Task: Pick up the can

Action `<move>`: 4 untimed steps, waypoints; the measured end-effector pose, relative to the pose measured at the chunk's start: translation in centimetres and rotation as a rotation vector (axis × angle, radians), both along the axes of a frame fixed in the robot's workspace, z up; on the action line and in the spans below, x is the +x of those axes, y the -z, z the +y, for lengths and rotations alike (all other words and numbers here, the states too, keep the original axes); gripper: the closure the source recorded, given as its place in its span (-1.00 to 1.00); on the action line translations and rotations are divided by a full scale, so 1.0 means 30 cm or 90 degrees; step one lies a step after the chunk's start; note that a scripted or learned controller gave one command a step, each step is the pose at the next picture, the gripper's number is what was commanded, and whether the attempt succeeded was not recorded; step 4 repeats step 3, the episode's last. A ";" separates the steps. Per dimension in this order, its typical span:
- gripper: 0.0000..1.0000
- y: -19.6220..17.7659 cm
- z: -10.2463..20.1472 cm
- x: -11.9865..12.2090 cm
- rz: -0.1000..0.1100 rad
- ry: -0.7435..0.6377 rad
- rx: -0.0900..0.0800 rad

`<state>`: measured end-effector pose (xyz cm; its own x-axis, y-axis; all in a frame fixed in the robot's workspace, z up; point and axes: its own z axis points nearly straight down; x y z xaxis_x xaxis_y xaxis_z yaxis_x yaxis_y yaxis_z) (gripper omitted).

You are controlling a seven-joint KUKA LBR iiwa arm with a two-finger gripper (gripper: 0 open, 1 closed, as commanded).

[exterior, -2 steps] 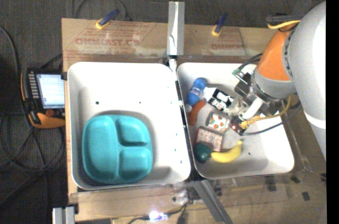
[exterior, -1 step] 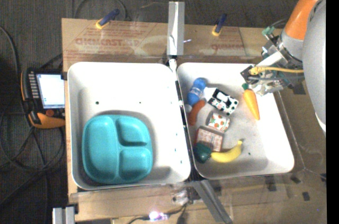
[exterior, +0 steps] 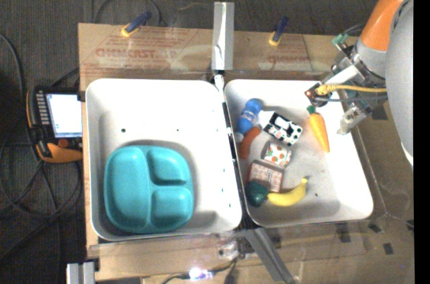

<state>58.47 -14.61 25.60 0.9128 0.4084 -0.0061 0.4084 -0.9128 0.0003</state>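
Gripper [exterior: 336,105], grip state indeterminate, hangs right of carrot [exterior: 318,129]; can [exterior: 277,154] sits crowded left of carrot, risking a wrong grab

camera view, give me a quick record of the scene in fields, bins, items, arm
left bin: holds a teal divided plate, near its front
right bin: holds a carrot, banana, blue bottle, black-and-white box, small can, brown box, dark green item
arm: reaches in from the right, above the right bin's far right corner
gripper: near the carrot's top, nothing seen between its fingers
can: untouched, mid-cluster
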 end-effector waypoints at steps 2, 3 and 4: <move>-1.00 0.244 0.283 0.122 -0.001 0.099 -0.001; -1.00 0.246 0.351 -0.021 0.000 0.139 0.000; -1.00 0.246 0.351 -0.021 0.000 0.139 0.000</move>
